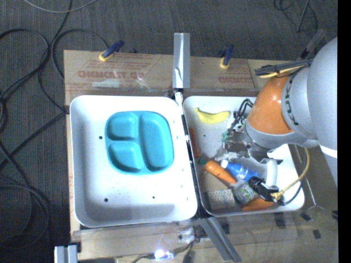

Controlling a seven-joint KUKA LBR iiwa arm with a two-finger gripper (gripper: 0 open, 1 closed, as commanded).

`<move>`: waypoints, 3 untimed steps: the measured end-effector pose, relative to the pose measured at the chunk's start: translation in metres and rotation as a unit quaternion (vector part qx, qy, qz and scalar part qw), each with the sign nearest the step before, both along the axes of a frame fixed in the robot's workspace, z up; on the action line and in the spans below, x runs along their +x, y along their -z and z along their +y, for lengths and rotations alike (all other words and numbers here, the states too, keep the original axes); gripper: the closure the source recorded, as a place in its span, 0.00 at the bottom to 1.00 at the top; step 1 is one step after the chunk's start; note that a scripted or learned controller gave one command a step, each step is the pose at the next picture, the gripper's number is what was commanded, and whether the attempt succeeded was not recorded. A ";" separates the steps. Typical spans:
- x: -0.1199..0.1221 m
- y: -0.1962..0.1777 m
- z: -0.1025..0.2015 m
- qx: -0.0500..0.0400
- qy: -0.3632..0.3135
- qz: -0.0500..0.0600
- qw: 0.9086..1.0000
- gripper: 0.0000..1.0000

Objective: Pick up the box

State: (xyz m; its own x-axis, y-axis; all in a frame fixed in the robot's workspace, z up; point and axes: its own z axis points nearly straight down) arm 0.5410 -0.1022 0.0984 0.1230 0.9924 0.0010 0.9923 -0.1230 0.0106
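Right of the frame, the right bin (pixel 193 147) holds your gripper (pixel 234 140), whose opening and load you cannot tell, while what looks like the box (pixel 220 198) lies below it at the lower wall, long axis left-right.

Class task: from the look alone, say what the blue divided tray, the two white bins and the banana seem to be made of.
Blue divided tray: probably moulded plastic, uniform colour, rounded compartments, matte. White bins: likely thin formed plastic, smooth with soft sheen and rolled rims. Banana: evenly yellow; real or plastic toy cannot be told.
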 end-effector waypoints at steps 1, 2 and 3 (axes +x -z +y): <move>0.000 0.000 0.000 0.000 0.000 0.000 1.000 0.00; -0.048 -0.084 0.024 0.001 -0.091 0.007 0.996 0.00; -0.002 -0.003 0.002 -0.001 -0.148 0.007 0.989 0.00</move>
